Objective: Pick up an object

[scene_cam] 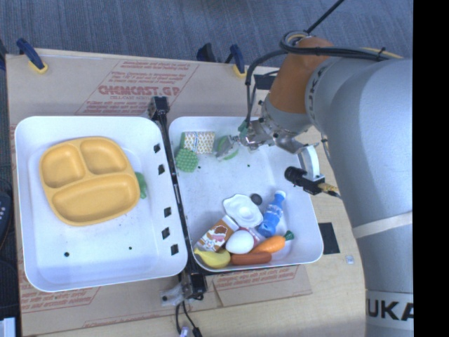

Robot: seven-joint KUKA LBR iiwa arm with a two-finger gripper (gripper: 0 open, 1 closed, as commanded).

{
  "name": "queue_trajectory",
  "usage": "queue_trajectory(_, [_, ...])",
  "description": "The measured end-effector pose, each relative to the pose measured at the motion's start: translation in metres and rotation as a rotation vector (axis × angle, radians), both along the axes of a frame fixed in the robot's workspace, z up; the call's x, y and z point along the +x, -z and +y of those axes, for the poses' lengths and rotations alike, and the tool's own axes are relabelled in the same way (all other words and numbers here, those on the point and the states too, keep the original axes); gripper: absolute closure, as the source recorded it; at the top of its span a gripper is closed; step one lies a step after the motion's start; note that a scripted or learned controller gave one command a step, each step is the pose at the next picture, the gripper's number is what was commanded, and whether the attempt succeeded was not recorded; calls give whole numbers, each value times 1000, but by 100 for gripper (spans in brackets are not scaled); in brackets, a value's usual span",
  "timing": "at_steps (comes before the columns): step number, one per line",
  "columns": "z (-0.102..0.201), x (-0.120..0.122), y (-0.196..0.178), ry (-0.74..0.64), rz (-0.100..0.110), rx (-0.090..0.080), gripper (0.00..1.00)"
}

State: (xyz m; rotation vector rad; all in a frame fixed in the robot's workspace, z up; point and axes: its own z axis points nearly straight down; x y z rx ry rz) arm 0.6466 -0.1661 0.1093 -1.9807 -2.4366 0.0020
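From above, the grey arm (365, 139) comes in over the right bin (210, 188) and its gripper (247, 140) sits low at the bin's far edge. Whether it is spread or pressed together I cannot tell. Just beside the gripper, toward the bin's far left corner, lies a pale green thing (226, 147), then a checked sponge (199, 142) with a round green scrubber (186, 160) touching it. At the bin's near side a heap is packed together: a white cup (243, 208), a blue bottle (273, 215), an egg (240, 242), a carrot (269, 244), a sausage (250, 258), a banana (212, 259) and a small carton (216, 236). The left bin (84, 258), touching the right bin, holds a yellow divided plate (89, 180).
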Motion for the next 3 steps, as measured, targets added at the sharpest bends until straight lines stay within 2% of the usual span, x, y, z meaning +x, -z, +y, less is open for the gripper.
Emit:
queue_trajectory(1, [30,10,17,-231,3,2,0])
queue_trajectory(2, [64,10,17,-498,2,2,0])
queue_trajectory(3, [66,4,17,-382,4,0,0])
